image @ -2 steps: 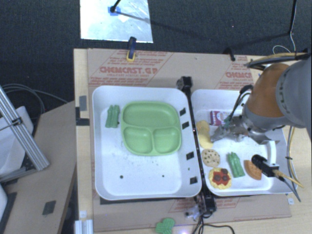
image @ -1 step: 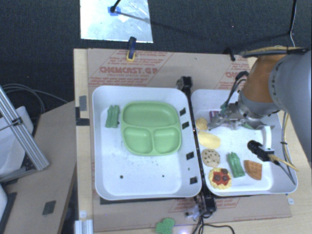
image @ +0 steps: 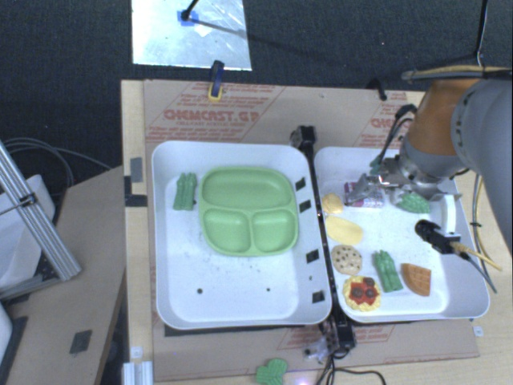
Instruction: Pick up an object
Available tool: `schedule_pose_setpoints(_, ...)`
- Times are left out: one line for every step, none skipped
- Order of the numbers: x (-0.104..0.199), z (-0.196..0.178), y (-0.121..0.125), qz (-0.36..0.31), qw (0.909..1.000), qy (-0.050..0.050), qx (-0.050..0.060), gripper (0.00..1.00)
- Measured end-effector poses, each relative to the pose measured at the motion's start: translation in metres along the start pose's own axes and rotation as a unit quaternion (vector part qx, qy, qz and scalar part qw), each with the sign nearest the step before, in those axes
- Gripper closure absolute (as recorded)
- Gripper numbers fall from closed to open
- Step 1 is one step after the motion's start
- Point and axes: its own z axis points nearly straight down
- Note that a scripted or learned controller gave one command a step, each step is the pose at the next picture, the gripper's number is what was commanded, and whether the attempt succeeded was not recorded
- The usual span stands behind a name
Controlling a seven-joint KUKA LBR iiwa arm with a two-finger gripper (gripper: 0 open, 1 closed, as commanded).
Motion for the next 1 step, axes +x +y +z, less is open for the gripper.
schedule_pose_setpoints(0.0304, 0.0268, -0.0511, 0.002, 1.0000, 0.001, 0.003, 0.00)
